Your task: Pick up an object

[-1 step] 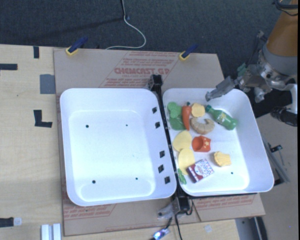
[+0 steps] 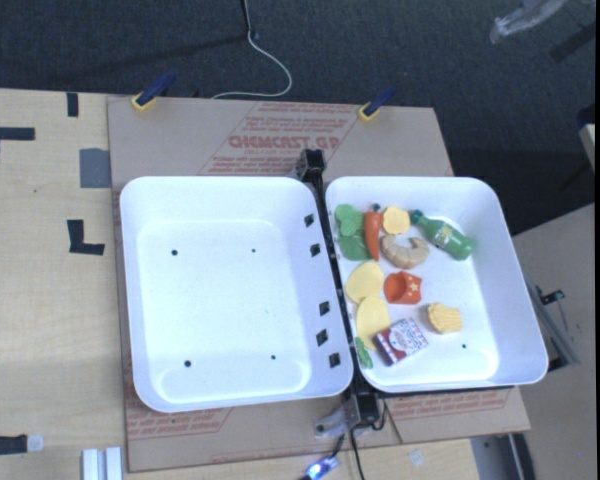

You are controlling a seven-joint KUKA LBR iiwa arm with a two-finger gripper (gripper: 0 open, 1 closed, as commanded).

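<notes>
The right bin [image 2: 500, 268] holds a cluster of toy foods along its left side. At the top lie a green vegetable [image 2: 350, 224], an orange carrot [image 2: 372, 234], a small yellow piece [image 2: 395, 220] and a green bottle [image 2: 446, 237]. Below them sit a beige ring-shaped pastry [image 2: 406, 252], a red cup [image 2: 402, 288], two yellow wedges [image 2: 363, 281] [image 2: 372, 318], a yellow ridged piece [image 2: 443, 318] and a red-and-white packet [image 2: 402, 340]. My gripper [image 2: 528, 13] hangs blurred at the top right, far above and beyond the bin, away from every object.
The left bin [image 2: 220, 288] lies beside the right one on a brown cardboard sheet [image 2: 280, 138] clamped at its back corners. A thin cable [image 2: 265, 53] runs down from the top. The wooden bench [image 2: 40, 268] extends left.
</notes>
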